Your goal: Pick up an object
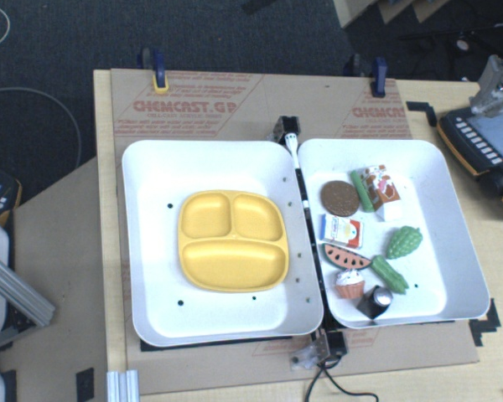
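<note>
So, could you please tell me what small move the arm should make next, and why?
Probably reach in over the right bin toward the green toy. All the small things lie in that bin, and this one sits a little apart from its neighbours, so a grasp there looks least crowded.

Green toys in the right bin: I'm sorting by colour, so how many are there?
3: a green stick near the far side, a bumpy green fruit mid-right, and a pickle below it. None looks hidden.

A pale wooden tabletop stands on dark blue-grey carpet. A brown printed cardboard sheet covers it, held by two blue clamps at the far edge. The light is even and soft.
</note>
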You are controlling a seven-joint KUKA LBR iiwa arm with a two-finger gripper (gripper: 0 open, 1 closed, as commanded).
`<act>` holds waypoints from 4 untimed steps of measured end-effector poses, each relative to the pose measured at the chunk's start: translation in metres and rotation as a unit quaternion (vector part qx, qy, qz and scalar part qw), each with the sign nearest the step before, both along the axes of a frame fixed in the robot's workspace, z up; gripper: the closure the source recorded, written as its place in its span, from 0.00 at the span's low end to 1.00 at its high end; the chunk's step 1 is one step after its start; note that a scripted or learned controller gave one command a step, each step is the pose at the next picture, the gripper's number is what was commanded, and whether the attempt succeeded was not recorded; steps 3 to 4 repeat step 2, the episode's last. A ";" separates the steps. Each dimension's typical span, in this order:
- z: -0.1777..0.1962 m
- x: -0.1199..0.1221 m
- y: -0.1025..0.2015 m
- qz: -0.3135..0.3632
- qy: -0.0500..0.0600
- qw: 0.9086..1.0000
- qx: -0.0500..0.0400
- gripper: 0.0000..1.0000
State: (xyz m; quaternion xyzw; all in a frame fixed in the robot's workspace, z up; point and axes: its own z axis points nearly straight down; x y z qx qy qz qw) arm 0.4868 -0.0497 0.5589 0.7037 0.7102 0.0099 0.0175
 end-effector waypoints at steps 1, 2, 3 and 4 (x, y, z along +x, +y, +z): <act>0.011 0.001 0.000 0.000 -0.002 1.000 -0.001 1.00; -0.157 -0.009 0.043 -0.003 0.029 1.000 0.006 1.00; -0.157 -0.009 0.043 -0.003 0.029 1.000 0.006 1.00; -0.157 -0.009 0.043 -0.003 0.029 1.000 0.006 1.00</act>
